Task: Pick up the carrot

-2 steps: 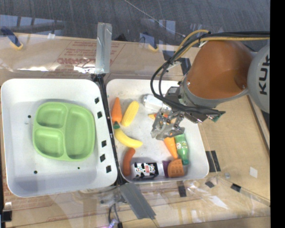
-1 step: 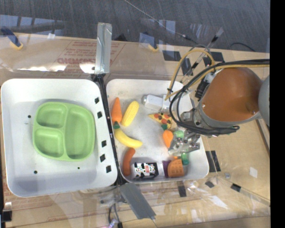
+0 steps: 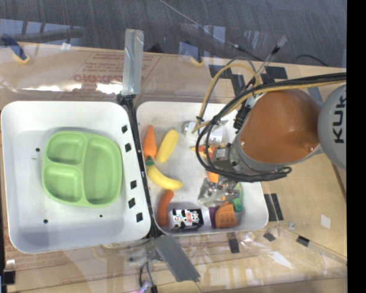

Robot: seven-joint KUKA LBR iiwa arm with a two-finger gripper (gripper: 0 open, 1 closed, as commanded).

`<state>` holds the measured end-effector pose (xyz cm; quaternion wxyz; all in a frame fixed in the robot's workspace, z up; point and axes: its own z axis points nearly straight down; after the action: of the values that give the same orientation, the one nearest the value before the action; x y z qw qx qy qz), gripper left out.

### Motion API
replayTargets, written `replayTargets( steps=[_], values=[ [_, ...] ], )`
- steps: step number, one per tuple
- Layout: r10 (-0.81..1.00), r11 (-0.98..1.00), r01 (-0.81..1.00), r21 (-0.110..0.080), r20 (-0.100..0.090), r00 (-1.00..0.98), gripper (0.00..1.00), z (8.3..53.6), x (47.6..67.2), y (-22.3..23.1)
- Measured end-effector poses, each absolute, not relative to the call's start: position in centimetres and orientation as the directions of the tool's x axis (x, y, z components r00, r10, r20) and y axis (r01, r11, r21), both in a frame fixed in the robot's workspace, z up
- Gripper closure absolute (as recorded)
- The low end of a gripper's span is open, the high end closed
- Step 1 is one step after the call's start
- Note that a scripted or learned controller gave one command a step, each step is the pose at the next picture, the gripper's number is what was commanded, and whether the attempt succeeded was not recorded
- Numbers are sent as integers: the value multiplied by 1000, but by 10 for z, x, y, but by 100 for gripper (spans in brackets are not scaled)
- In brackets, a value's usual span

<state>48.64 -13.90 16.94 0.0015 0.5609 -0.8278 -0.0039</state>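
A: Where is the carrot (image 3: 149,143) lying?

B: It is lying in the right bin (image 3: 256,218), hard against the left wall, toward the far end, with its green end pointing near. Nothing is touching it from above.

A: What is sitting around it?

B: A corn cob (image 3: 167,146) is lying just to its right. A banana (image 3: 163,179) is lying just near of both, and a reddish sausage (image 3: 164,206) is lying nearer still, beside a black-and-white carton (image 3: 187,218).

A: And the gripper (image 3: 218,191)?

B: It is hanging over the right part of that bin, well apart from the carrot, above some orange and purple pieces (image 3: 226,215). Cables and the wrist are covering it, so I cannot tell how it is set or whether it has anything.

A: The left bin (image 3: 24,163)?

B: It is holding a green divided plate (image 3: 83,168).
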Motion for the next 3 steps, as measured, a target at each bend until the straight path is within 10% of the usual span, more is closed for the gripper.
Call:
replayTargets(
  steps=[1,2,3],
  values=[
    [-904,428,-904,2,-2,-428,100,225,487,-104],
    [-912,410,-912,4,-2,-410,100,240,548,-64],
    [-962,274,-962,5,-2,-274,100,217,567,-126]
  ],
)
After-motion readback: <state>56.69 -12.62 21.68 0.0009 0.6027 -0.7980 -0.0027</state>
